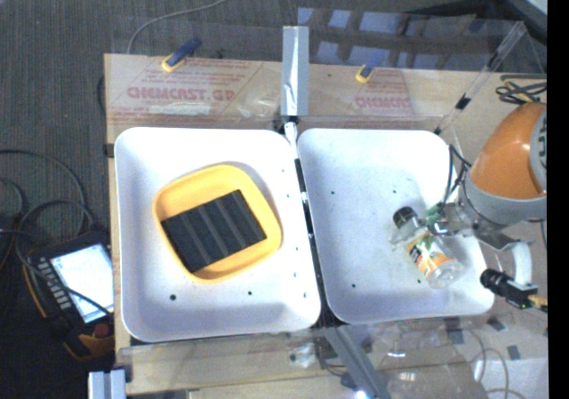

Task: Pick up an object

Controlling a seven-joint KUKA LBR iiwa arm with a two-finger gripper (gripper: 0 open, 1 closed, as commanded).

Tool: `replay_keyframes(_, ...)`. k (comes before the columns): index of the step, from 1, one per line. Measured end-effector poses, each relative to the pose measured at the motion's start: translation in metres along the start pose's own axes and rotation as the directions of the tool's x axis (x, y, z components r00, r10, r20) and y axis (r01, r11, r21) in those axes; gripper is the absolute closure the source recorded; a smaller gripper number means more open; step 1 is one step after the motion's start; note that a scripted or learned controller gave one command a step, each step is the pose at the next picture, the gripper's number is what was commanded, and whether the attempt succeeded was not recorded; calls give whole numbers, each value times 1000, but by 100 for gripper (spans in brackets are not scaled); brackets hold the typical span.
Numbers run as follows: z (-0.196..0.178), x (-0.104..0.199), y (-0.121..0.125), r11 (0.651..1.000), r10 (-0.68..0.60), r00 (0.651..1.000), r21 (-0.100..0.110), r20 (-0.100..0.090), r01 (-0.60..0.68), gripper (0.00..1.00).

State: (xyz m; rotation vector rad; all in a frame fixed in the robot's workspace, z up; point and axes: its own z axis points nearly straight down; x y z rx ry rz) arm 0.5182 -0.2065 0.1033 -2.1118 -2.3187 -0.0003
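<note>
the bench (124, 86) carries 2 shallow white bins side by side, pushed tight against each other so their rims meet along a central seam, which i'd guess lets the arm work either one from the same stance. the arm (511, 166) comes in from the right, its orange band bulking over the far corner of the right bin (356, 211), bent down low so the wrist hangs just above the bin floor. the left bin (142, 299) holds a yellow tray (173, 197) lying flat and turned at a slant, with a black ribbed insert (215, 228) seated inside it; it sits well apart from the arm and looks untouched. in the right bin, near the right wall, lies a small clear bottle (433, 262) with an orange label, tipped on its side, probably just as it came to rest on the flat floor. the gripper (418, 227) is right at the bottle's upper end, touching or nearly so, with a dark round part and some green bits showing there. whether it is spread or pinched i cannot tell from where i stand; wiring and the wrist crowd that spot. the bottle rests on the bin floor, so i'd judge the pick is not yet made, and a bottle lying on its side could easily roll from a poor pinch.
</note>
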Motion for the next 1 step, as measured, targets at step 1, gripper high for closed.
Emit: replay_keyframes(1,-63,44,55,996,85,996,2,4,-85,100)
